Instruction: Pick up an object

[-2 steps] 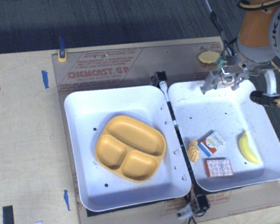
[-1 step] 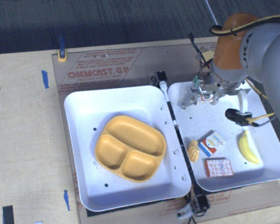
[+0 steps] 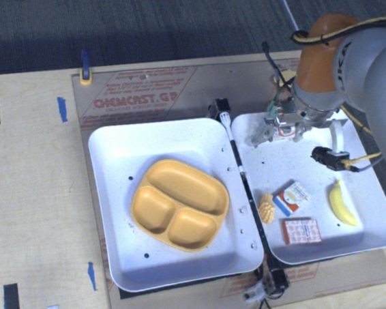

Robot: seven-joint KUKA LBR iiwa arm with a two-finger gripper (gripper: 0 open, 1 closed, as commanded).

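My gripper [image 3: 278, 132] hangs over the far end of the right bin [image 3: 379, 230], low above its white floor. Its fingers stand open with nothing between them. Nearer the front of that bin lie a yellow banana [image 3: 341, 203], a small red, blue and white carton [image 3: 291, 198], a red printed box [image 3: 301, 231] and a yellow corn cob [image 3: 267, 210]. All of them lie well apart from the gripper, toward the bin's near side.
The left bin [image 3: 108, 193] holds a large yellow divided plate [image 3: 179, 204]. A black divider rail [image 3: 239, 166] runs between the two bins. The grey arm with its orange band [image 3: 323, 58] comes in from the upper right.
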